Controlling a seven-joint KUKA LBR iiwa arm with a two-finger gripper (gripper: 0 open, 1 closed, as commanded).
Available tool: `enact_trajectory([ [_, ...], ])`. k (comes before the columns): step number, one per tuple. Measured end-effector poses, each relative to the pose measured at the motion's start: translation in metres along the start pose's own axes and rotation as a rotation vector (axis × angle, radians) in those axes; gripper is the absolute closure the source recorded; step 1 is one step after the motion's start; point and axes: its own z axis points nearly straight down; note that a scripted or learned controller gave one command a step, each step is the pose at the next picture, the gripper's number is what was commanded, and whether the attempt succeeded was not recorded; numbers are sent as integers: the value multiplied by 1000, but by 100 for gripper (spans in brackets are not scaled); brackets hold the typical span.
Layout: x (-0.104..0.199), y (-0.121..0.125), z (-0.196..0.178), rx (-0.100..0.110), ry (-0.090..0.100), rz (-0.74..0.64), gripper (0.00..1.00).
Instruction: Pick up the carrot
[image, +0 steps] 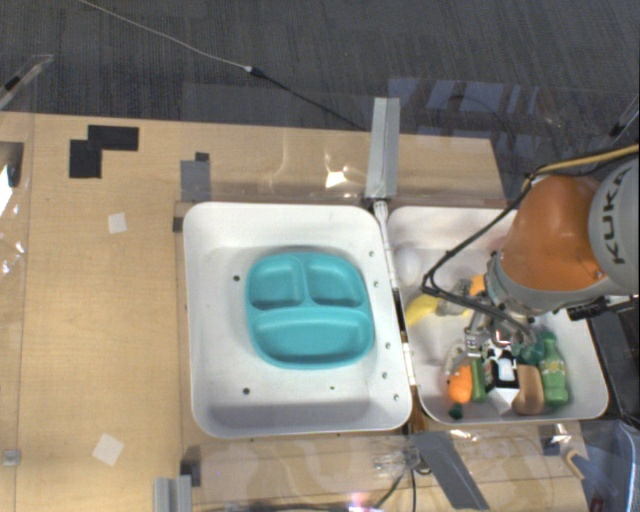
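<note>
The small orange carrot with a green tip (459, 385) lies in the right white bin (596, 400), just left of and below the claw (487, 350), long axis running toward the desk's near edge; whether the claw is apart, I cannot tell.

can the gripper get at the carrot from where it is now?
Probably yes. The gripper hangs low in the right bin, just right of the carrot, whose top shows uncovered. Crowding green items beside it may hamper a clean grasp.
</note>
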Motion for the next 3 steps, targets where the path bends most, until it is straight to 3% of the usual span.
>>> enact_trajectory([
  [1, 36, 3, 12, -2, -26, 153, 0],
  [2, 40, 2, 13, -1, -22, 416, 0],
  [3, 36, 4, 0, -4, -34, 408, 100],
])
